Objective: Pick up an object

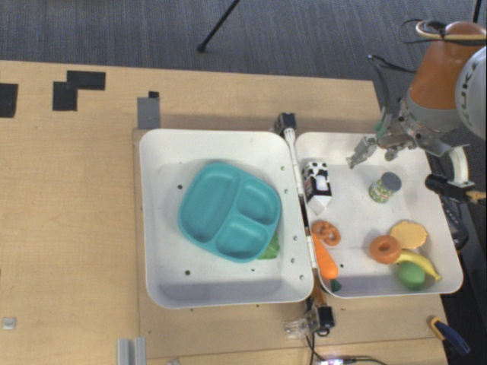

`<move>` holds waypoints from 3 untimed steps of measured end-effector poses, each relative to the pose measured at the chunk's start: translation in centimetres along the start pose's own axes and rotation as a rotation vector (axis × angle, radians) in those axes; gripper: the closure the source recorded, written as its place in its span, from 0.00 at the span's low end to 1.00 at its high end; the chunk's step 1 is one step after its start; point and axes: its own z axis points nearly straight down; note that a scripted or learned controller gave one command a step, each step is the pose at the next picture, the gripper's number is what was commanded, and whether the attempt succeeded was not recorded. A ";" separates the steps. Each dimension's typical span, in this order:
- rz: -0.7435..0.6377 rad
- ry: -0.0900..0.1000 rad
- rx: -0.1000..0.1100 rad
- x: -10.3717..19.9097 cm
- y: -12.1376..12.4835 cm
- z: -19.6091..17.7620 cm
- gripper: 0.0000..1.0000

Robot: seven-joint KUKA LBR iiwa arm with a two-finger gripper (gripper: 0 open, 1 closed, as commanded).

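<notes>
The small can (385, 188) with a grey lid stands in my right bin (358, 219), toward its far right part, apart from the other things there. My gripper (370, 150) hangs just up and left of it, over the bin's far side, with its two fingers spread apart and nothing between them. Nearer the front of this bin lie an orange doughnut ring (385, 249), a yellow disc (409, 234), a banana (420, 265) and a green ball (412, 277), all bunched close. Along the bin's left wall sit a black-and-white toy (317, 182), a pretzel (326, 233) and a carrot (326, 261). The left bin (167, 280) holds a teal divided plate (230, 211), with something green (268, 250) peeking out from under its near corner.
</notes>
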 end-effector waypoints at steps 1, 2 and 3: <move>0.007 -0.004 -0.002 3.3 1.8 4.8 0.00; 0.097 -0.014 -0.015 4.2 -0.7 5.0 0.00; 0.065 0.001 0.003 9.0 -0.8 2.0 0.00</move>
